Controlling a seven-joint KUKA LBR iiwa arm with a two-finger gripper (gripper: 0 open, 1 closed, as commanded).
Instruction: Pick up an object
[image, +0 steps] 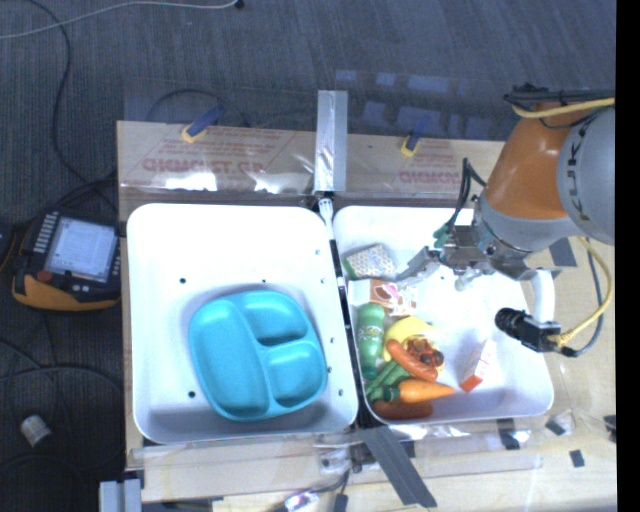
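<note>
The gripper (425, 262) hangs over the right bin (520, 400) — whether its fingers are parted I cannot tell — and the toy food (405, 355) lies so tightly heaped that a grab may slip.

Glossy blue plastic tray (258, 350) in smooth white plastic bin (160, 250).

A robotics lab: taped bench (250, 165), teach pendant (70, 262) and cables on carpet.
</note>
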